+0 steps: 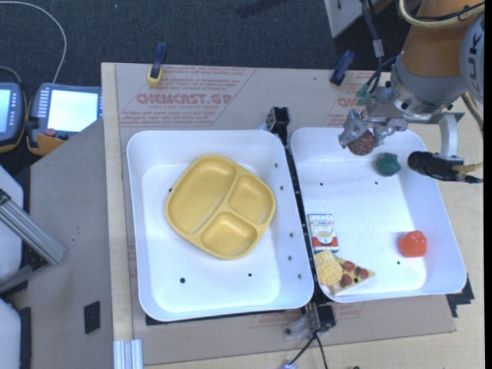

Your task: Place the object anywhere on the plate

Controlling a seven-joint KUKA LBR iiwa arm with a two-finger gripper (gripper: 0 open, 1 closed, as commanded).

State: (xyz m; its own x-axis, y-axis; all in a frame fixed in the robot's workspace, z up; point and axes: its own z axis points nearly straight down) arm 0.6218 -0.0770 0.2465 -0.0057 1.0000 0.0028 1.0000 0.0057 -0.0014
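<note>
Step in hand looks like transport: the grey two-finger gripper (360,138) hangs over the far part of the right-hand shallow white bin (430,283) with a small dark reddish-brown rounded object (362,144) between its metal fingertips. Jaws closed narrow on that object; it sits right at the tips, partly hidden by them, apparently lifted off the bin floor. Next move, as a judgement: carry it left across the divider between the bins to the yellow three-compartment plastic plate (221,205) in the left white bin (154,283), lower, then release over any compartment. The plate is well apart from the gripper. Risk: a shallow tip grasp may slip. In the right bin lie a teal lump (388,164), a red-orange pepper-like toy (413,244), a small carton (323,231) and a pizza-slice toy (343,271).
</note>
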